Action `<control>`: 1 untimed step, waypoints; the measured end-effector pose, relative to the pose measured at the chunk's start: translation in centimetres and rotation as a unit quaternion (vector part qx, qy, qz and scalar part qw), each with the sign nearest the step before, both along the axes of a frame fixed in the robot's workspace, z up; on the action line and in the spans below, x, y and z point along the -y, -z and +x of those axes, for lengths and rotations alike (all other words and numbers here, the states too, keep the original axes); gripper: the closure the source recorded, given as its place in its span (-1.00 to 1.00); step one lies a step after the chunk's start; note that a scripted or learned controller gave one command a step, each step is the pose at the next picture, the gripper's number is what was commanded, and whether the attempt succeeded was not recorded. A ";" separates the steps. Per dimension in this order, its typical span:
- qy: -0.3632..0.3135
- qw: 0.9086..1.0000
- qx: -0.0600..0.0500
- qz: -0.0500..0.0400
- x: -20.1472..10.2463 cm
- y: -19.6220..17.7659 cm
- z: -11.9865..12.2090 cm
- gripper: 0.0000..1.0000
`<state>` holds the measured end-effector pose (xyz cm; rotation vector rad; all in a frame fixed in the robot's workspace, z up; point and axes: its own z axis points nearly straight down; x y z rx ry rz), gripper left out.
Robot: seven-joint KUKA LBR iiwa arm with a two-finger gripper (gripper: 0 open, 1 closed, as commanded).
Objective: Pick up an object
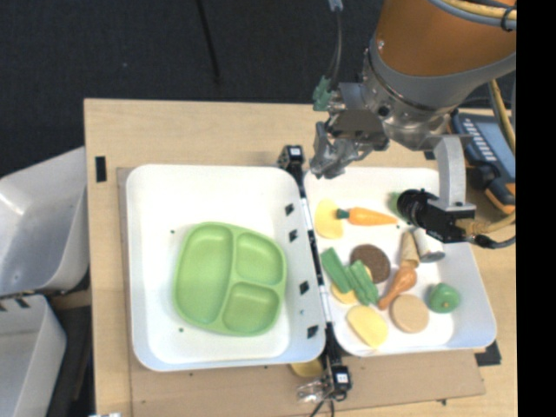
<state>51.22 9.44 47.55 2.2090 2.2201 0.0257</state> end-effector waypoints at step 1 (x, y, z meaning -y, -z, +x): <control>0.001 1.000 -0.006 -0.002 0.1 -2.2 -1.8 1.00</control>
